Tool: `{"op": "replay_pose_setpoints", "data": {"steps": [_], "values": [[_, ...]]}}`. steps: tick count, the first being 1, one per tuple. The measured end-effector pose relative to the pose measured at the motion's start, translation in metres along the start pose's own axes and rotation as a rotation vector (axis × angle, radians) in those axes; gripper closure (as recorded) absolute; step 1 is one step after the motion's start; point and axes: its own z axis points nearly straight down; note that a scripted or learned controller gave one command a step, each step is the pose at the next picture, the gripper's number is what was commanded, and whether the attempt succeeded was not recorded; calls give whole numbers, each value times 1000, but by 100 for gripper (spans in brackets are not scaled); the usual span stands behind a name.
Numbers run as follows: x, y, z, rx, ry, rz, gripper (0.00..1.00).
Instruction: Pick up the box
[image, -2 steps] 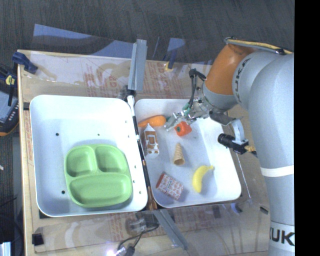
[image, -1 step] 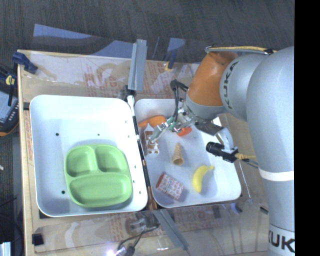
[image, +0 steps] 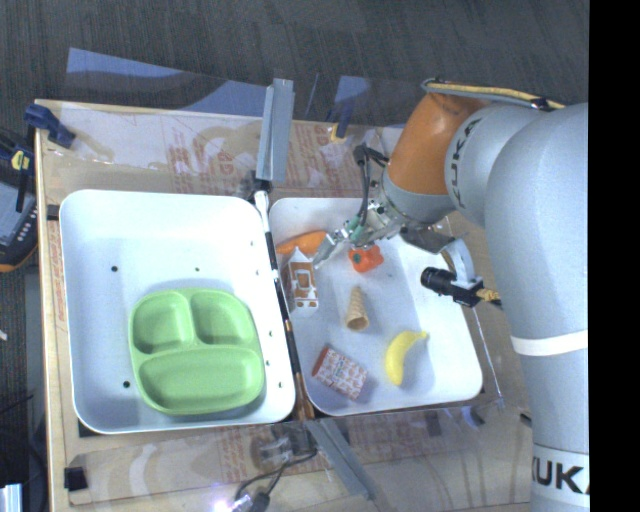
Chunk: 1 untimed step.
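Observation:
A small white and brown box (image: 302, 281) stands by the left wall of the right bin (image: 455, 385). My gripper (image: 343, 238) hangs over the bin's back part. It is up and to the right of the box, between an orange carrot (image: 303, 242) and a small red-orange piece (image: 366, 259). Nothing shows in its grasp. A flat red-patterned packet (image: 340, 371) lies near the bin's front.
An ice cream cone (image: 357, 308) and a banana (image: 403, 355) lie in the right bin's middle and front right. The left bin (image: 90, 230) holds a green divided tray (image: 196, 352). The arm's grey body (image: 530, 200) covers the right bin's right side.

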Motion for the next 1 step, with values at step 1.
{"op": "replay_pose_setpoints", "data": {"steps": [1], "values": [[19,-47,18,-19,-14,157,0]]}}
